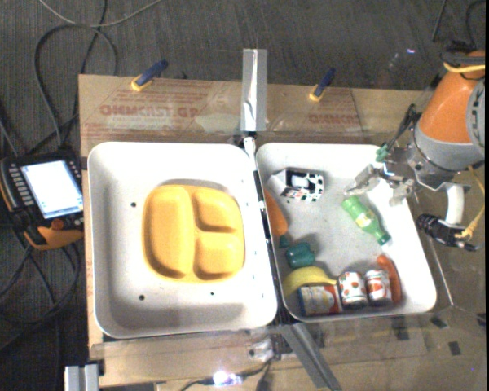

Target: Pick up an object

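Note:
My gripper (381, 187) hangs over the upper right of the right bin (411, 296), its fingers spread open with nothing between them. Just below it lies a green bottle (366, 220), slanted toward the lower right and apart from the fingers. A black and white toy (303, 184) rests to the gripper's left. An orange carrot-like piece (275, 214) leans along the bin's left wall. Lower down sit a teal object (300, 254), a yellow fruit (303, 278) and a row of small cans (352, 290).
The left bin (114, 300) holds a yellow divided tray (196, 229). A metal post (253, 92) rises behind the gap between the bins. A handheld screen (47, 190) lies off the bench at the left. Blue clamps (149, 74) grip the back board.

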Available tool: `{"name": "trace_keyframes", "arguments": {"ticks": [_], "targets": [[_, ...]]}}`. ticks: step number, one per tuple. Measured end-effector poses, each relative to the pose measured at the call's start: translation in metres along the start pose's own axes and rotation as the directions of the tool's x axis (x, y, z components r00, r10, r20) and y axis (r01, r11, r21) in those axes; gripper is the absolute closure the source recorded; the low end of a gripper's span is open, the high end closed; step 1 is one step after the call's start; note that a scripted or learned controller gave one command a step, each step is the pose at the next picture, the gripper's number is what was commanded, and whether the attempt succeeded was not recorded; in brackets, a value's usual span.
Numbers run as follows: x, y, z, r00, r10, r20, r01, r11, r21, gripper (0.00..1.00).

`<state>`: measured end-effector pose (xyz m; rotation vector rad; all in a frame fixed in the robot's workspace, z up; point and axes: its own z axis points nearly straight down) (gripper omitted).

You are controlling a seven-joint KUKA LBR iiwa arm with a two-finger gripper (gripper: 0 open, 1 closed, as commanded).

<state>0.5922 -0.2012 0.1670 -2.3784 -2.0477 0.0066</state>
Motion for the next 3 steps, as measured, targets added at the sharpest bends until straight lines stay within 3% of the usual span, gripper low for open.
{"name": "trace_keyframes", "arguments": {"ticks": [1,2,3], "targets": [[-0.005,0.006,0.071,0.993,-0.121,-0.003,0.121,0.993,-0.002,0.00],[-0.004,0.006,0.067,0.993,-0.122,-0.005,0.122,0.993,0.004,1.00],[0.060,0.004,-0.006,0.998,-0.062,0.000,0.062,0.998,0.000,1.00]]}}
